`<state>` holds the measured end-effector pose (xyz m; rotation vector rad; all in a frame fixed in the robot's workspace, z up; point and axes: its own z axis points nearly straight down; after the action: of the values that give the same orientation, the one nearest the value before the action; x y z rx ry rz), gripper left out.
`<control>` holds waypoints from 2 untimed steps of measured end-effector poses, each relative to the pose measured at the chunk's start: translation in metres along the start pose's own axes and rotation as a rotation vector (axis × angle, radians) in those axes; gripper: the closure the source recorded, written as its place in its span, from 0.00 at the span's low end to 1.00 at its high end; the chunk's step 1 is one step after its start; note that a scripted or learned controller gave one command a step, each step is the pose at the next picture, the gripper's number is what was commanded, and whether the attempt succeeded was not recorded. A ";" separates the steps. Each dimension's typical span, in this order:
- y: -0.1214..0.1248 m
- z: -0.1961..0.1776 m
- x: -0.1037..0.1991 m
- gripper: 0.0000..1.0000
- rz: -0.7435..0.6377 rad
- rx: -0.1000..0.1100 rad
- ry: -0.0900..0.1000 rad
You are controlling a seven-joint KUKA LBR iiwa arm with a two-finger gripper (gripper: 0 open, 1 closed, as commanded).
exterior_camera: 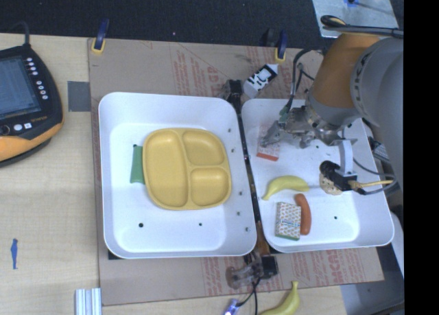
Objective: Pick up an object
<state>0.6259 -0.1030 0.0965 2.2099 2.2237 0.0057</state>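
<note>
Nearest, off the bins: spare banana (288, 300) on the cardboard.
Right bin (346, 231), front: box (288, 221) with sausage (304, 214) just beside it on the right; banana (287, 184) behind them.
Right bin, back left: packet (267, 152), white with a red edge.
My gripper (276, 135): low at the packet's far edge; wide or narrow, I cannot tell, nor whether it touches.
Left bin (171, 235): yellow plate (186, 167) lying on a green item (136, 165).
</note>
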 end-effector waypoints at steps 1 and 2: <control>0.031 0.004 0.005 0.00 0.003 0.010 0.003; 0.007 0.005 0.006 0.00 0.003 0.013 0.001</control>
<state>0.6334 -0.0971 0.0915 2.2199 2.2276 -0.0077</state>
